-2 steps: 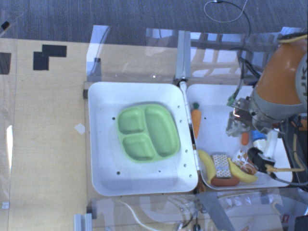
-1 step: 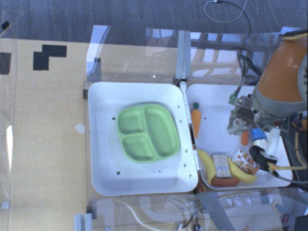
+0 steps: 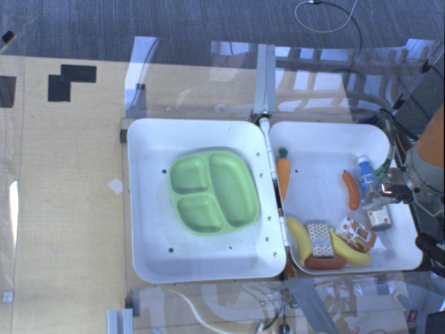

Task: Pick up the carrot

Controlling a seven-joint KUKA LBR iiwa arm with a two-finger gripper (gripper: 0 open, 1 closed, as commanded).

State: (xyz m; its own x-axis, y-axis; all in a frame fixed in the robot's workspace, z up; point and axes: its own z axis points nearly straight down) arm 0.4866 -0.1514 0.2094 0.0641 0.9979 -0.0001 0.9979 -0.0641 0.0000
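Gripper (image 3: 381,192) at the right edge of the frame, low over the right-hand shallow white bin (image 3: 327,132); whether it is spread or pressed together cannot be told, since the tool end is a blur of grey metal, and nothing can be seen held in it. Behind it, the grey arm with its orange band (image 3: 432,145) enters from the right. Just beside the gripper lie a small blue-capped bottle (image 3: 364,174), a slim red-orange sausage-like piece (image 3: 351,189) and a small white cup-like item (image 3: 379,218). Lower in the same bin sit a patterned snack packet (image 3: 356,234), two yellow bananas (image 3: 300,238), a grey speckled block (image 3: 320,239) and a red sausage (image 3: 325,262).

Task object: a short orange toy carrot with a green top (image 3: 283,172), lying at the left side of the right bin, close against the wall it shares with the neighbour, green end toward the top of the frame, well apart from the gripper and clear of the other items. Judged by its look, it is light, stiff and smooth, probably plastic, so it may slip or roll. A hold across the thick upper body, below the leaves, seems best; the near wall leaves little room for a finger on that side.

Left bin (image 3: 149,207): a green three-compartment plastic plate (image 3: 214,192) rests at its centre.
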